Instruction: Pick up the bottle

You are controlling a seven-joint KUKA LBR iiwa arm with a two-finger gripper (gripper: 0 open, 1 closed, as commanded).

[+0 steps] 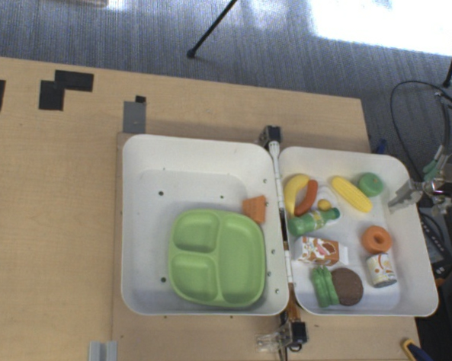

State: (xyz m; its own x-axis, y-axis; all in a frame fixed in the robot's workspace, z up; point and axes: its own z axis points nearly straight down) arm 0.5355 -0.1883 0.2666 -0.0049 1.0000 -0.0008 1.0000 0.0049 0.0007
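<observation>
Now you are looking down on a wooden desk [49, 203] carrying two shallow white bins side by side. The left bin [158, 164] holds a green divided plate [217, 257] toward its near side, and a small orange block [255, 208] just beyond the plate's far right corner.

The right bin [413, 248] is crowded. The bottle [315, 219], green with a yellow cap, lies on its side near the bin's left wall, about midway between far and near, cap pointing right. Just beyond it lie a banana [293, 189] and a red sausage [307, 197], touching each other. A corn cob [350, 193] and a round green piece [370, 183] sit toward the far right. A small carton [319, 251] lies just near of the bottle. Closer to you are a green vegetable [323, 286] beside a brown disc [347, 285], with a doughnut [376, 239] and a can [382, 269] on the right.

The pincer [402, 197] hangs over the right bin's far right rim, well apart from the bottle. You cannot tell from this view whether it is apart or together.
</observation>
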